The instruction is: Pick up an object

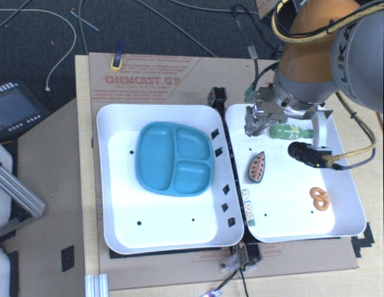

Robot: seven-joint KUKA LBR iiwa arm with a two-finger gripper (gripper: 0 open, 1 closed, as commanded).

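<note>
A grey robot arm's gripper (261, 117) hangs low over the right bin (347, 221), beside a green bottle (283, 132). Whether it grips anything cannot be told. The step looks like reaching; next it must close on the bottle and lift.

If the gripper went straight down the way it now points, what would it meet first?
Probably the green bottle lying under the gripper in the right bin, or the bin floor beside it; depth is unclear.

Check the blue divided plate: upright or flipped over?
Upright: the blue plate lies flat in the left bin, its three compartments facing up.
</note>
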